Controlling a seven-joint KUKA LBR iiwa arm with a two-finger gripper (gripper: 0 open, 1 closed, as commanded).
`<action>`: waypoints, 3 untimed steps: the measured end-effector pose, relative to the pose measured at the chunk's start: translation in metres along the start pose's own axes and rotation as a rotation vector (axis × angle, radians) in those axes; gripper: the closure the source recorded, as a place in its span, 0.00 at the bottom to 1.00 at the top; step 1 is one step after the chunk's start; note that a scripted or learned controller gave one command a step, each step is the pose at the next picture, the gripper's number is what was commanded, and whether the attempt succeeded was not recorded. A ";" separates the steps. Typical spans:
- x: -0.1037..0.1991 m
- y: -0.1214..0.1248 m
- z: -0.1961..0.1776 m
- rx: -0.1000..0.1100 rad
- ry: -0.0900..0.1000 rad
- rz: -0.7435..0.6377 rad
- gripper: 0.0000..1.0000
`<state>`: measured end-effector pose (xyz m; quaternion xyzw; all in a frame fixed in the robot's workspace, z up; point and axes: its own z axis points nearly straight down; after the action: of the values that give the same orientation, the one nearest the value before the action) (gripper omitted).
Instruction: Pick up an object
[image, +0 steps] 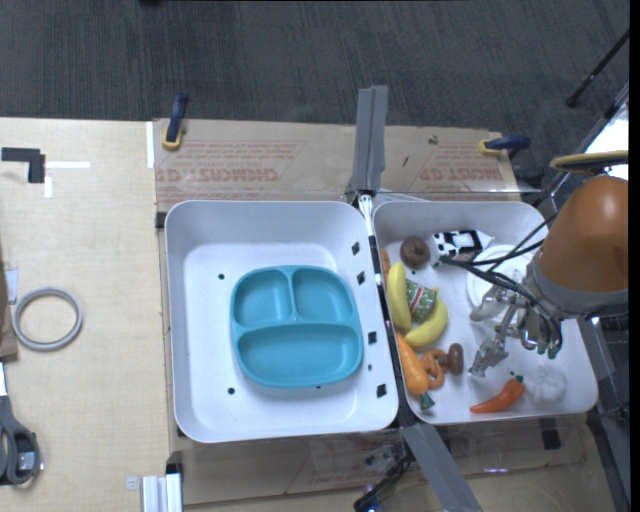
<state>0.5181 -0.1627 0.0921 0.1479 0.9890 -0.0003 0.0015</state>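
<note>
My gripper (492, 352) hangs low over the right bin (520, 214), in its right half. It is just above a small orange pepper (498, 397) lying near the bin's front wall. To its left lie a brown mushroom-like piece (455, 356) and an orange carrot (411, 366). Two yellow bananas (403, 296) with a green and red item (423, 299) between them rest along the bin's left side. A brown donut (415, 250) and a black-and-white toy (458, 243) sit at the back. Nothing shows clearly in the gripper's grasp.
A white disc (490, 283) lies under the cables behind the gripper, and a pale clear lump (549, 386) sits at the front right. The left bin (200, 330) holds a blue divided plate (296, 326). A grey tape ring (45, 318) lies on the bench at left.
</note>
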 end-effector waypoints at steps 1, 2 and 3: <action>-0.022 0.081 0.000 0.002 0.001 0.550 0.00; -0.078 0.025 -0.027 0.001 -0.002 0.451 0.00; -0.097 0.057 -0.014 0.021 0.011 0.590 0.00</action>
<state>0.6274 -0.1364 0.1068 0.4293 0.9031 -0.0093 -0.0055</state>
